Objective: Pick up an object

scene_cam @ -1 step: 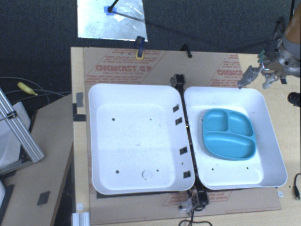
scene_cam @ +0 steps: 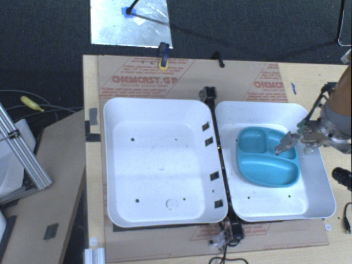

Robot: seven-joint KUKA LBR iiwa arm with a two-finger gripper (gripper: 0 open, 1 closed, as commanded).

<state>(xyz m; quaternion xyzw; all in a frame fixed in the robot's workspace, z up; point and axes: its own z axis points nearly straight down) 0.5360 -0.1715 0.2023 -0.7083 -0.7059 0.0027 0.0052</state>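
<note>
Camera view, looking down at a slant on a tabletop (scene_cam: 308, 241) covered by a brown cardboard sheet (scene_cam: 148, 76) that carries two shallow white plastic bins side by side. Left white bin (scene_cam: 115, 147): bare floor with a few small dark dots and a faint circular mark near its near edge. Right white bin (scene_cam: 316, 202): holds a blue plastic divided tray (scene_cam: 264, 166) with rounded corners, lying flat in the middle of the bin, its smaller compartments toward the far side. Four small dark tabs (scene_cam: 212, 158) line the seam where the two bins meet, and a black clamp (scene_cam: 208, 94) sits at the far end of that seam. Red print on the cardboard reads "CHEMCAST GP", seen upside down at far left and again, partly hidden, at far right. A yellow-and-blue clip (scene_cam: 163, 56) grips the far edge of the cardboard; beyond it a shiny silver sheet (scene_cam: 132, 15) lies on dark carpet. The grey arm enters from the right, wrist angled left and downward. Its end effector (scene_cam: 287, 145) sits over the tray's right far edge; whether its fingers are spread or closed cannot be told, and nothing is seen between them.
</note>
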